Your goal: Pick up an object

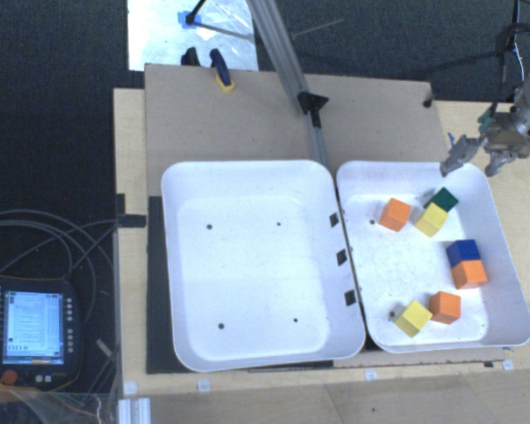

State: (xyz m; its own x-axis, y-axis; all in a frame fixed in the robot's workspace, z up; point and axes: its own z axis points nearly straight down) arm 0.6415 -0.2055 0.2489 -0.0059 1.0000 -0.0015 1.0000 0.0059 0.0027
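Task's things are small blocks, all in the right bin [503, 321]. An orange block [394, 214] lies near the bin's upper middle. Just right of it is a yellow block [430, 221], w/ a dark green block [444, 200] touching its upper right corner. On the right side a blue block [463, 252] sits directly against an orange block [469, 274] below it. Near the bottom, a yellow block [413, 317] and an orange block [444, 306] are side by side, approx. touching. All look like plain cubes w/ matte colour faces, some turned at an angle.

The gripper [473, 155] is at the upper right corner of the right bin, over its rim. Its two fingers are spread apart, one toward the left, one toward the right, and between them is nothing; it touches no block. The nearest block is the dark green one, below and left of it, clearly apart.

The left bin [185, 193] is beside, w/ few dark dots on its floor.
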